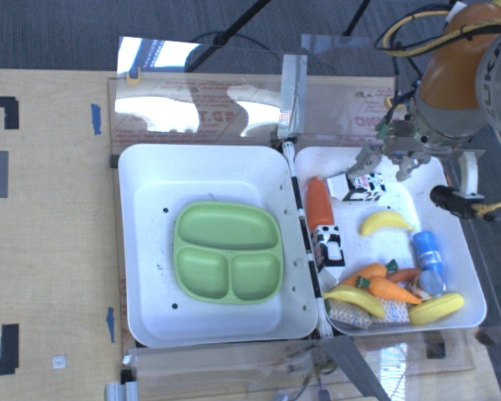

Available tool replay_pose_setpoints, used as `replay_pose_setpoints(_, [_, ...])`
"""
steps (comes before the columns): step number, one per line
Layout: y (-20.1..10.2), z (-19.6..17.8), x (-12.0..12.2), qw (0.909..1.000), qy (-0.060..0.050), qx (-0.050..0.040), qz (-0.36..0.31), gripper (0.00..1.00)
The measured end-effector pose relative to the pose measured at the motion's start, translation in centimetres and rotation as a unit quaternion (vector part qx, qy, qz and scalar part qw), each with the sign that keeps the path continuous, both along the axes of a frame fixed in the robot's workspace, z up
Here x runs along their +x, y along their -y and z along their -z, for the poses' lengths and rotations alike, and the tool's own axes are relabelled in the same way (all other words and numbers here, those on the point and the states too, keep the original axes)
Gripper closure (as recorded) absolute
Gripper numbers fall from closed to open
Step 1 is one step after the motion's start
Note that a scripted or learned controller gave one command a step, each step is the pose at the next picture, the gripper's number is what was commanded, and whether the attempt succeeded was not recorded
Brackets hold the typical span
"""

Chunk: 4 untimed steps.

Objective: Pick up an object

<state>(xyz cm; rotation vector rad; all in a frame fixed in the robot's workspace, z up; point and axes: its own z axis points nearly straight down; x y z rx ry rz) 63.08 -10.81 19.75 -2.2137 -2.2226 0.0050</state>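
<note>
We see the jaws (pixel 382 159) spread open above the far end of the right bin (pixel 468 261), holding nothing. Just beneath them lies a black-and-white cow toy (pixel 365 187). Nearer us are a banana (pixel 385 222), a blue bottle (pixel 427 257) and carrots (pixel 387 286). The left bin (pixel 142 249) holds a green plate (pixel 228 251).

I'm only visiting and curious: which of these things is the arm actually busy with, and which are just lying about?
Part of the job:
tool above the right bin
black-and-white toy beneath it
small banana
orange cylinder
blue bottle
carrots

Just lying about:
green divided plate in the left bin
</note>
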Motion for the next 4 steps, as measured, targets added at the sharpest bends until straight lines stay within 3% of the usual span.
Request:
replay_pose_setpoints(1, [1.9,8.1,-10.3,0.9992,0.001,-0.0001,0.040,0.00])
replay_pose_setpoints(2, [-0.3,11.1,-14.7,0.9907,0.007,-0.0018,-0.136,0.00])
replay_pose_setpoints(3, [-0.2,10.3,-14.3,0.9907,0.012,-0.0038,-0.135,1.00])
replay_pose_setpoints(4, [-2.0,1.6,-15.0,1.0000,0.001,-0.0005,0.006,1.00])
